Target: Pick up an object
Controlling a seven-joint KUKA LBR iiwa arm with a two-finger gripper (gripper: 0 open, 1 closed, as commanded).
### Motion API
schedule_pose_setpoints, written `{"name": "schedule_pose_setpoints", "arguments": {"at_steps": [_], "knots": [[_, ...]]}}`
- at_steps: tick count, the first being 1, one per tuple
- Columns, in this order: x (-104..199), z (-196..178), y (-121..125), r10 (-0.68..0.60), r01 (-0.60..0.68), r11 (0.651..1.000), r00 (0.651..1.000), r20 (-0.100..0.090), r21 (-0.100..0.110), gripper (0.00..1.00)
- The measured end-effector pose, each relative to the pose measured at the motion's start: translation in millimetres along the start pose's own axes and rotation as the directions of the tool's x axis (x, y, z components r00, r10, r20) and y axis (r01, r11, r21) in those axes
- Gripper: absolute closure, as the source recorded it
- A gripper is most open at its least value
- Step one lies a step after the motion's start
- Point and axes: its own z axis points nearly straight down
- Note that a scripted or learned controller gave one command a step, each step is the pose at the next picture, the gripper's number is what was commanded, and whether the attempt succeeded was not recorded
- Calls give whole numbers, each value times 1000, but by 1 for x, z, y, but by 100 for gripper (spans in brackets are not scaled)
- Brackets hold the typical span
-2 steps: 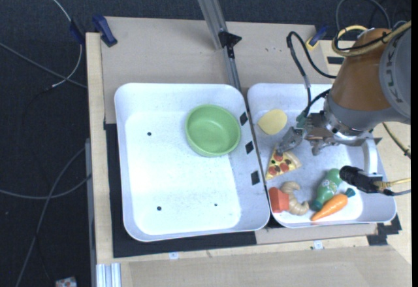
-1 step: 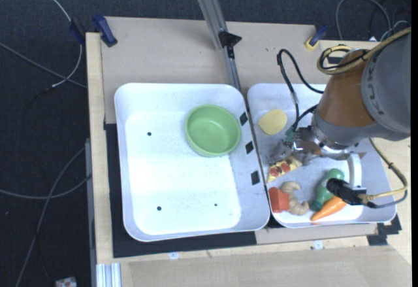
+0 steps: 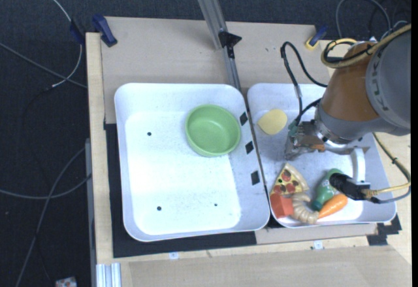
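pale yellow lemon [image 3: 272, 121] lies near the right bin's [image 3: 274, 93] far-left corner; pizza slice [image 3: 289, 182] nearer front.

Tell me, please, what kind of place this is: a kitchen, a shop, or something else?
Most likely a robot test bench in a lab, not a kitchen. A grey and orange arm reaches over two white bins. Toy food such as a pizza slice and a carrot lies in the right bin, and loose cables run around the bench.

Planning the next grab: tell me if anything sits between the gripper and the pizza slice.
Nothing visible does. The gripper hangs in the right bin, just above the pizza slice, with bare bin floor between them. The yellow ball lies on its other side.
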Motion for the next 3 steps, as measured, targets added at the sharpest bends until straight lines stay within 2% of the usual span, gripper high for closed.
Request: {"name": "schedule_pose_setpoints", "arguments": {"at_steps": [1,3], "knots": [[-4,-63,-6,-2,2,1000,1000,6,-14,100],[-2,-186,0,-4,4,1000,1000,6,-16,100]]}}
